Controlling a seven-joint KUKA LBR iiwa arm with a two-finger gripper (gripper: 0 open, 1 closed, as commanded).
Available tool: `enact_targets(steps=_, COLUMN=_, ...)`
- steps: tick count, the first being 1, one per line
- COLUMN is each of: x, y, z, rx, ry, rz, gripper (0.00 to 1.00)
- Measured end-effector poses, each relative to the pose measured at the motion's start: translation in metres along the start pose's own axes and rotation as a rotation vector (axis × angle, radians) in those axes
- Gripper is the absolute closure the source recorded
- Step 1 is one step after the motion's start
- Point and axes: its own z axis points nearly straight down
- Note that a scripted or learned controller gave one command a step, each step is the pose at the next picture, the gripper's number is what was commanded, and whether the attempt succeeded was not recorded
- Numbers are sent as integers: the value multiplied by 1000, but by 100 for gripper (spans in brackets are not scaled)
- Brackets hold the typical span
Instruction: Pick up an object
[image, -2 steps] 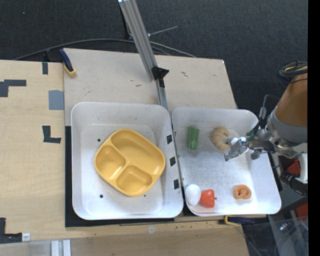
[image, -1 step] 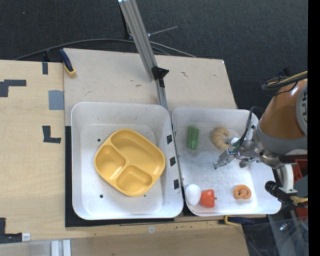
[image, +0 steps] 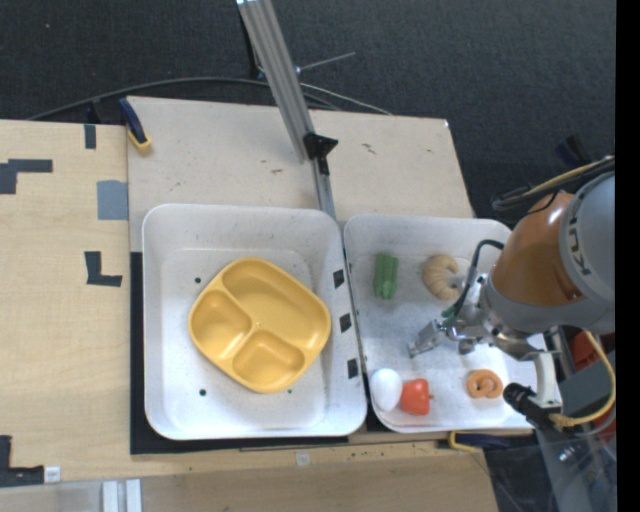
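Observation:
The right bin (image: 400, 235) holds several small objects. A green block (image: 386, 275) lies near its back left and a tan, bun-like piece (image: 439, 274) near its back middle. A white egg (image: 385, 386) and a red piece (image: 416, 396) sit side by side at the front left, and an orange ring (image: 485, 384) rests at the front right. My gripper (image: 428, 342) hangs low over the middle of this bin, pointing left, between the tan piece and the red piece. It touches none of the objects that I can see.
In the left bin (image: 165, 300) lies a yellow divided plate (image: 260, 323). A grey metal rail (image: 285, 85) slants down from the back to the seam between the bins. The grey and orange arm (image: 550, 270) covers the right bin's right side.

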Motion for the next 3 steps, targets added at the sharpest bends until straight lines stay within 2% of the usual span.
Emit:
enact_targets(steps=1, x=0, y=1, z=-13, rx=-4, ry=-1, rz=-1, gripper=100)
enact_targets(steps=2, x=0, y=2, z=-55, rx=-11, ry=-3, rz=0, gripper=100)
enact_targets(steps=3, x=-8, y=4, z=-114, rx=-14, ry=-4, rz=0, gripper=100)
